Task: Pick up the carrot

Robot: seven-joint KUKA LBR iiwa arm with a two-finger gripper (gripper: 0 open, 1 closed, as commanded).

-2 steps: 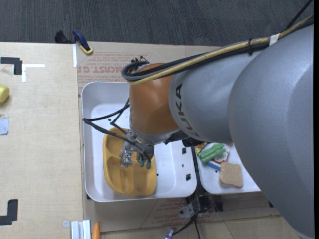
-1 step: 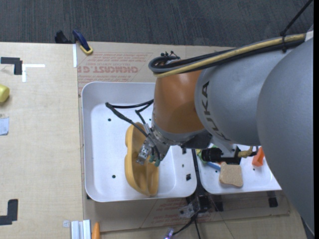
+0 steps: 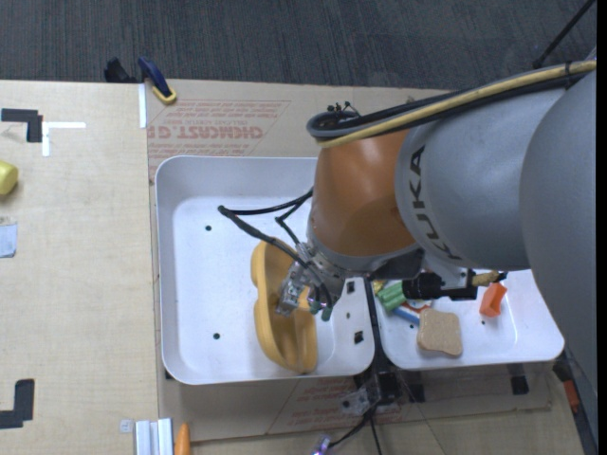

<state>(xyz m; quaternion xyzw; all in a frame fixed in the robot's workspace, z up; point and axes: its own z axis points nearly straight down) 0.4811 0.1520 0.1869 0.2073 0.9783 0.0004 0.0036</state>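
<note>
Gripper point(image 3: 299, 299) is over the yellow banana point(image 3: 281, 322). Carrot point(image 3: 492, 300) is well right of banana, in other bin. Open or closed: can't tell.

The arm point(image 3: 474, 188) reads "KUKA"; the cardboard point(image 3: 223, 126) print is illegible.

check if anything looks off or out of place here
Yes. The claw is down in the left bin, over a yellow banana-like item, while the orange carrot lies in the right bin, beside a green piece and a tan bread slice. The arm seems to be working the wrong bin.
</note>
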